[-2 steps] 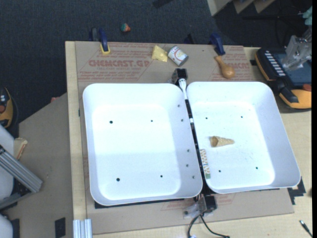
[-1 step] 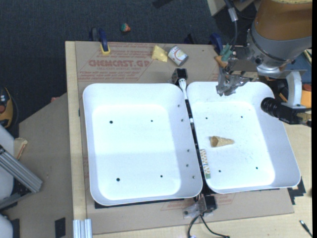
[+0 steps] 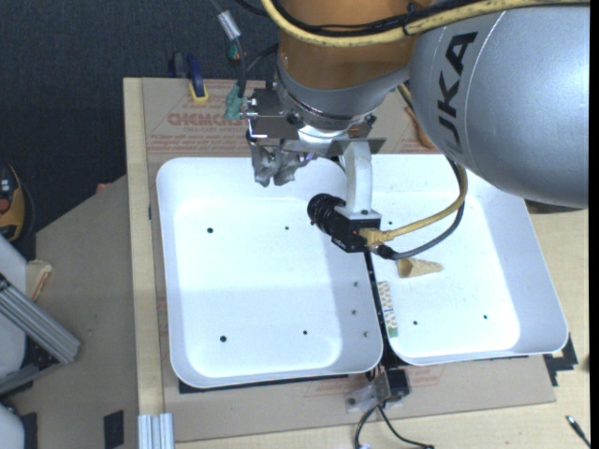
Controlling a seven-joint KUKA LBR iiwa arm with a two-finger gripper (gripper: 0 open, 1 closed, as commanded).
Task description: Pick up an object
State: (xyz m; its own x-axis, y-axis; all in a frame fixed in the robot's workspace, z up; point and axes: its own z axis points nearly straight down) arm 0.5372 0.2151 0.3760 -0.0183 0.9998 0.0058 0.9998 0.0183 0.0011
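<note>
Over the left bin's [image 3: 187, 279] back edge, claw [image 3: 273, 168] hovers — probably empty, opening unclear. Tan object [image 3: 418, 268] sits well right of it — approach step; next, traverse right and descend.

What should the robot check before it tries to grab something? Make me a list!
1. Something to pick: ok. A small tan piece lies in the right bin.
2. Gripper above that piece: not ok. It hangs over the far edge of the left bin.
3. Nothing held already: cannot tell.
4. Yellow cable out of the way: not ok. It loops close to the tan piece.
5. Piece away from the bin wall: ok.
</note>
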